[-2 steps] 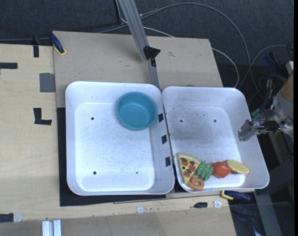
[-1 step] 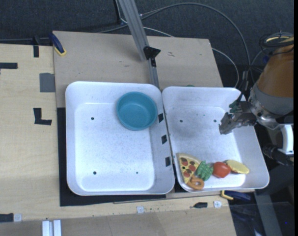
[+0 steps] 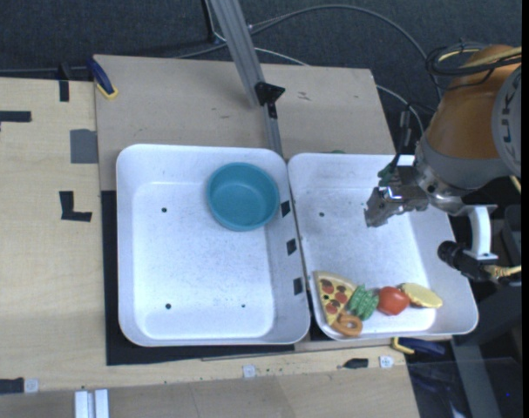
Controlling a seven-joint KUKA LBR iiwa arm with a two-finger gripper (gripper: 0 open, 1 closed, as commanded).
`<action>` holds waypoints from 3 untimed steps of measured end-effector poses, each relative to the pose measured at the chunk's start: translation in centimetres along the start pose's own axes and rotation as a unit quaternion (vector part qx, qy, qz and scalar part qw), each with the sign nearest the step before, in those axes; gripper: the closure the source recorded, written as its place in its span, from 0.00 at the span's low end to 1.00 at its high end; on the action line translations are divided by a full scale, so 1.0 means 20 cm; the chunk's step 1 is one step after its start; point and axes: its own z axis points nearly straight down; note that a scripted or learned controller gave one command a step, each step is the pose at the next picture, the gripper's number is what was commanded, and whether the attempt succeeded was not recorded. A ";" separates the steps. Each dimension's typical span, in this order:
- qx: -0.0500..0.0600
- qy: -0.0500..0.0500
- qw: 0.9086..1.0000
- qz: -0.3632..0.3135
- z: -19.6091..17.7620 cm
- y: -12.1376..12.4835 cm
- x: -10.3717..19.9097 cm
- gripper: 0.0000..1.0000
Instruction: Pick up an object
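My gripper (image 3: 379, 212) hangs over the middle of the right bin (image 3: 334, 181), pointing down and to the left, with nothing visible between its fingers. Along that bin's near edge lies a row of toy food: a pizza slice (image 3: 332, 293), a green piece (image 3: 362, 300), an orange ring (image 3: 349, 325), a red tomato (image 3: 392, 300) and a yellow piece (image 3: 421, 296). These lie well below the gripper in the view. A blue bowl (image 3: 242, 196) sits upright in the far right corner of the left bin (image 3: 159, 268).
A grey metal pole (image 3: 238, 46) slants down from the top to the divide between the bins. Black cables (image 3: 351, 16) run across the dark floor behind the bench. The arm's orange band (image 3: 473, 103) fills the upper right.
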 end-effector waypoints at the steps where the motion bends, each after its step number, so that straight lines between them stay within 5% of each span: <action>1: 0.001 0.000 1.000 0.000 0.06 0.07 0.24 1.00; 3: 0.000 0.000 1.000 0.000 0.04 0.20 0.72 1.00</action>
